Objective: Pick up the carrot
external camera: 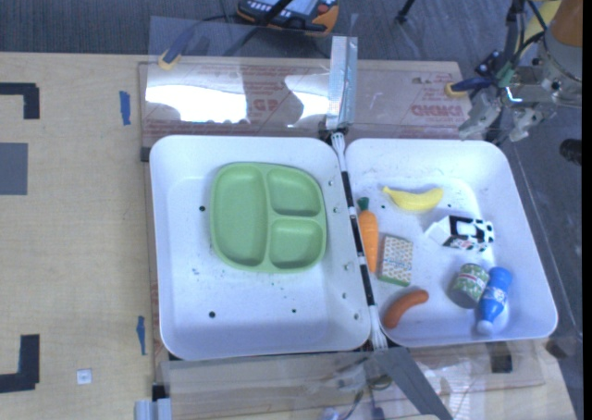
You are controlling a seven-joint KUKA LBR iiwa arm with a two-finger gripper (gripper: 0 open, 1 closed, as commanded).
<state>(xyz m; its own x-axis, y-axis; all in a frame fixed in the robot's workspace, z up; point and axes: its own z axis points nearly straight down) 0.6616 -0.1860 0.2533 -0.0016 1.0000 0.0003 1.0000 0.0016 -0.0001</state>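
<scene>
Two shallow white plastic bins lie side by side on the wooden tabletop (65, 224). The left bin (176, 307) holds a light green plastic plate with three compartments (269, 216). The right bin (527, 252) holds several small things. The small orange toy carrot with a green top (368, 233) lies along the left wall of this bin, green end pointing to the far side, just beside a small checked card packet (396, 259). Near them are a yellow toy banana (413, 197), a reddish toy sausage (404, 307), a black and white packet (464, 232), a small green tin can (469, 284) and a blue and white bottle (494, 299). The hand (504, 117) is past the far right corner of the right bin, well apart from the carrot; I cannot tell if it is apart or together.
</scene>
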